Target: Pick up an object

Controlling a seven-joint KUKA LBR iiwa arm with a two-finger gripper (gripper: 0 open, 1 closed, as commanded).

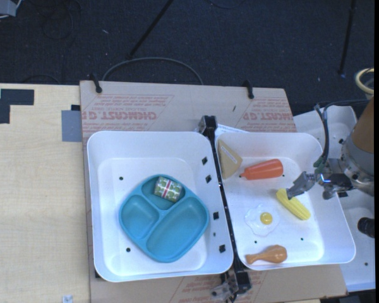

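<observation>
Bench inventory, as I am viewing it from my remote station.

Left bin: I am seeing a blue divided plate lying flat on its floor. A small can with a green and red label is lying on its side in the plate's upper compartment.

Right bin: I am counting five items.
- A tan wedge-shaped piece is sitting in the upper left corner, against the wall shared with the left bin.
- An orange carrot is lying just right of the wedge, with its thin end pointing left.
- A yellow corn cob is lying at a slant toward the right side of the bin.
- A toy fried egg is lying flat near the middle, left of the corn and apart from it.
- A brown drumstick is resting near the bin's lower edge.

Arm: it is reaching in from the right, and the gripper is hanging just above the upper end of the corn cob. I am seeing a dark finger slanting down toward the cob, but I cannot tell how far the fingers are spread, and I am seeing nothing held between them.
</observation>
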